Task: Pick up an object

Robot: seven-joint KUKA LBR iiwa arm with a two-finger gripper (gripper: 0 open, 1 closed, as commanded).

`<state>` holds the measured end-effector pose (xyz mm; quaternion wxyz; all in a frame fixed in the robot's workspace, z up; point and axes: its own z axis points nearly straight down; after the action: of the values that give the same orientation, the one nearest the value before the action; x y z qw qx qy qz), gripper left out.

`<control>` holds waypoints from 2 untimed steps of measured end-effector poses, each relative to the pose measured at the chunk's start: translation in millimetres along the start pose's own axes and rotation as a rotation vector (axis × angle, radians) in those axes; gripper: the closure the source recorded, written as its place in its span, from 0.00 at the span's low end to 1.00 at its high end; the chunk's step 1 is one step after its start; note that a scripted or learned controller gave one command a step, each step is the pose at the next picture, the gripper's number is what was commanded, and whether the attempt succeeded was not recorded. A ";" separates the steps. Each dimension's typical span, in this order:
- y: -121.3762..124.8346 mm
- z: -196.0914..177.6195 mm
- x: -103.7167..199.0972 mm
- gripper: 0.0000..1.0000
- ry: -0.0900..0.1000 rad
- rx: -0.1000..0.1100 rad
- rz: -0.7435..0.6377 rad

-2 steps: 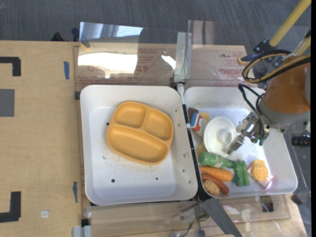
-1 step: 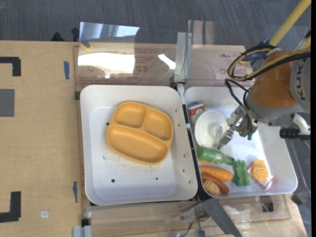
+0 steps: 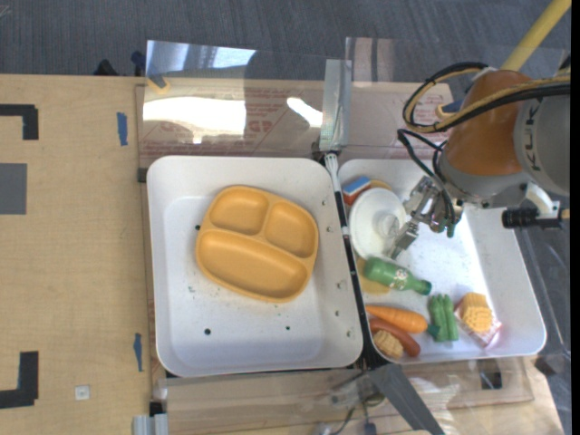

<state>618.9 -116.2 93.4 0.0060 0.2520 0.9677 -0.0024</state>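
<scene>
- The gripper (image 3: 419, 217) hangs in the upper part of the right bin (image 3: 507, 270), its fingers a little apart and holding nothing, tips over the rim of a white bowl (image 3: 373, 225).
- Just below the bowl lies a green bottle (image 3: 396, 276) on its side.
- Along the lower edge of that bin sit a carrot (image 3: 396, 318), a green bean pod (image 3: 441, 317) and a corn cob (image 3: 476, 314).
- In the left bin (image 3: 172, 270), centre frame, rests a yellow divided plate (image 3: 257, 241).

Yellow-orange tray (image 3: 256, 243), green bottle (image 3: 396, 276), orange carrot (image 3: 399, 318), white bins (image 3: 172, 270).
</scene>
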 end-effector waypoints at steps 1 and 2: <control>-48.3 -103.2 0.0 0.00 0.003 -0.003 0.185; -93.8 -43.3 47.9 0.00 0.016 0.001 0.339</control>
<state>530.8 -174.4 136.3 -0.0016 0.4118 0.9113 0.0000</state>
